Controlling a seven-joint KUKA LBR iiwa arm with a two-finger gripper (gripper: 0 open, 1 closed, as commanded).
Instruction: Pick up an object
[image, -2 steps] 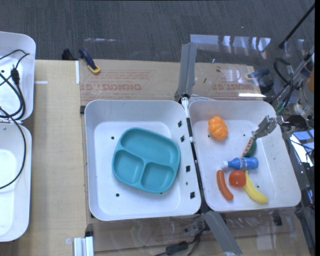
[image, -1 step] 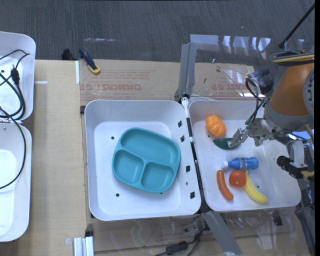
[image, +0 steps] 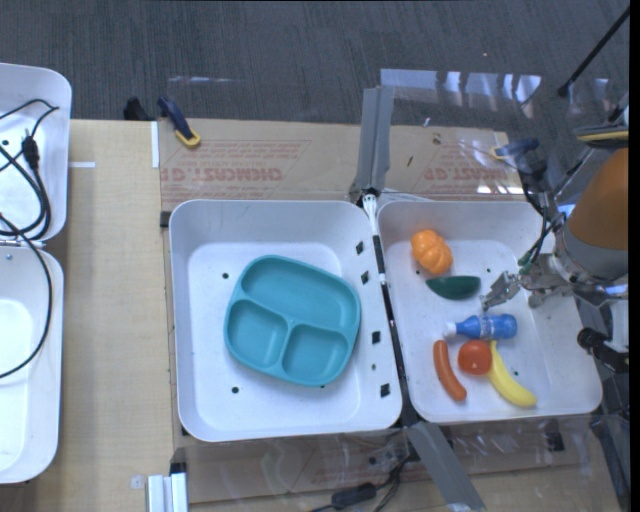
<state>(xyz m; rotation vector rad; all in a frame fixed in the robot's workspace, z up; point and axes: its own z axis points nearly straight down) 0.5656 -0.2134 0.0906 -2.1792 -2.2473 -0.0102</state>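
Gripper is seen low over the right bin, fingers parted, nothing between them. Just below it the blue bottle lies on its side, apart from the fingertips. Other candidates are noted on the bin floor: orange pumpkin, dark green piece, red tomato, sausage, banana. The teal divided plate sits in the left bin. Nothing is lifted yet; closing and raising are judged still outstanding.

Bright, even light falls from above, the two shallow white plastic bins shine with soft shadows inside, glare streaks the clear plastic sheet up top, and the picture looks sharp.
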